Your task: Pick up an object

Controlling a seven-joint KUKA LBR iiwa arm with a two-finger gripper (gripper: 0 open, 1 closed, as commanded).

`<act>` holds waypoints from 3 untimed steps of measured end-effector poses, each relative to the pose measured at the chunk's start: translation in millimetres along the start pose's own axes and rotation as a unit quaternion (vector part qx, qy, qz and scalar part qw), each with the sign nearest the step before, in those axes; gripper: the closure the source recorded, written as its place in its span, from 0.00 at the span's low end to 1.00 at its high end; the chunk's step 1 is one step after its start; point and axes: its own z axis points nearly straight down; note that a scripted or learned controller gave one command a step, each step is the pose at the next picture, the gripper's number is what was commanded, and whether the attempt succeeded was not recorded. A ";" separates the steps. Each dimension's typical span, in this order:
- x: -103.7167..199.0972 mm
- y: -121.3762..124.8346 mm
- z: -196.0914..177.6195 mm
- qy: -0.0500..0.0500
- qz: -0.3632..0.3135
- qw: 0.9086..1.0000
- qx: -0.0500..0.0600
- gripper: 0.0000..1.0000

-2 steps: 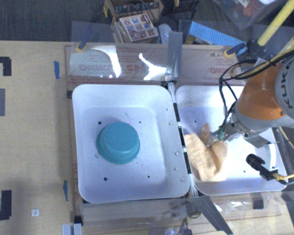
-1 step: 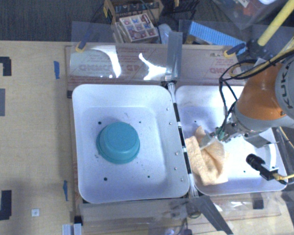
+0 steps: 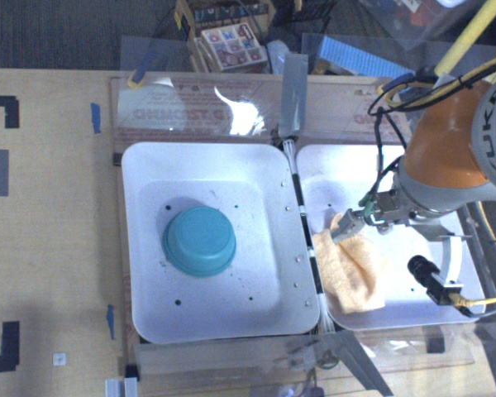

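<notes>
A teal upturned bowl (image 3: 200, 240) rests in the left bin (image 3: 149, 172), a little left of its middle. A crumpled pale yellow cloth (image 3: 351, 275) lies in the right bin (image 3: 331, 168), against its left wall and front edge. My gripper (image 3: 349, 224) hangs low over the right bin, right at the cloth's upper edge. Its tip touches or nearly touches the cloth; I cannot make out how it stands. The grey arm with its orange band (image 3: 446, 147) comes in from the right.
A raised divider (image 3: 302, 222) separates the two bins. Boxes and clutter (image 3: 231, 35) lie beyond the bench's far edge. The wooden bench top (image 3: 50, 222) stretches to the left of the bins.
</notes>
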 end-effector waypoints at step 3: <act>-39.0 55.8 95.3 -0.001 0.025 1.000 -0.005 0.00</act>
